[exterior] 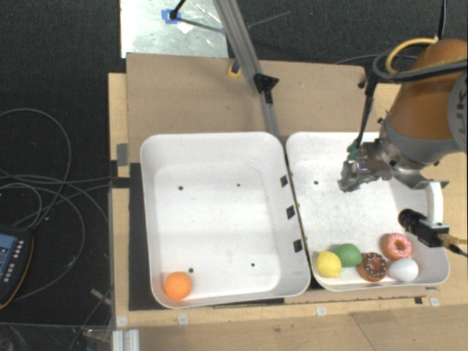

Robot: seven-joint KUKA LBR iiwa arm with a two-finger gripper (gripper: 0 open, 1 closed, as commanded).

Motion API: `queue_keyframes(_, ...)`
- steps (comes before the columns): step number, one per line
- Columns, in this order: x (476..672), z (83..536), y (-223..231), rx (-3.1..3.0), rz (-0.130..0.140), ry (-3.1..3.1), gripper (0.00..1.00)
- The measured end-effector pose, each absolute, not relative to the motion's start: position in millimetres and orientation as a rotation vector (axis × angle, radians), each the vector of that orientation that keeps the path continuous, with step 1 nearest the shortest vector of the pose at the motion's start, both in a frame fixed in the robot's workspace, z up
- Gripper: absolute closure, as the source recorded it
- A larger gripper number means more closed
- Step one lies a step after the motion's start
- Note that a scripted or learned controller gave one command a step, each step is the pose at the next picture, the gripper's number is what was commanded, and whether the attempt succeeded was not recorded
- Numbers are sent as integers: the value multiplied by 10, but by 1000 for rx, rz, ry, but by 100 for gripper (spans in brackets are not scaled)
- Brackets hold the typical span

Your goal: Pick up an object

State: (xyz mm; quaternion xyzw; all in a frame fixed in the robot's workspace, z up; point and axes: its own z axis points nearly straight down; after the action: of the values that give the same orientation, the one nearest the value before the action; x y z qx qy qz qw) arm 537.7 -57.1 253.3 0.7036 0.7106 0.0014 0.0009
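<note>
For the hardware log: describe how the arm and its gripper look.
The arm has a bulky rounded body, orange on top and grey below. A yellowish cable loops over it, and a thin dark cable runs down toward the gripper, a small piece of dark grey metal with a green spot.

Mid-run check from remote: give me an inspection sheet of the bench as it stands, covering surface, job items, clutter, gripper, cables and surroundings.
Surface: wooden bench bearing the left bin and the right bin, side by side.
Job's things: orange ball alone in the left bin's near left corner; lemon, green fruit, chocolate donut, pink donut and white egg clustered along the right bin's near edge.
Clutter: nothing seen.
Gripper: gripper over the right bin's far half, apart from the cluster; nothing seen in it.
Cables: loose cables on the floor at left; one cable running along the arm.
Surroundings: dark carpet, grey pole, handheld pendant at left.
</note>
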Motion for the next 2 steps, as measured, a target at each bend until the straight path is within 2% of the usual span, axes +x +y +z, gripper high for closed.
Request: queue_keyframes(2,5888,2314,355,2208,5,2233,100)
